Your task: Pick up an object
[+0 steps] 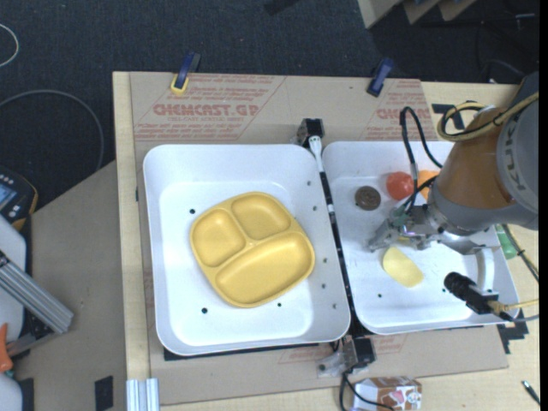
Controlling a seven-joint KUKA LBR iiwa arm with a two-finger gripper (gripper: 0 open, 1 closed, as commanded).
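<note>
Across the left bin (163,229), a yellow divided plate (251,248) sits mid-floor with bare white margin all around. Rightward, the right bin (377,311) holds a brown disc (368,198), a red ball (399,184) and a pale yellow piece (402,266) just beneath the gripper (409,232); whether its jaws are apart I cannot tell.

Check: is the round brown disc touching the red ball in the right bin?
Apart. The camera view shows a strip of white bin floor between the round brown disc and the red ball.
</note>
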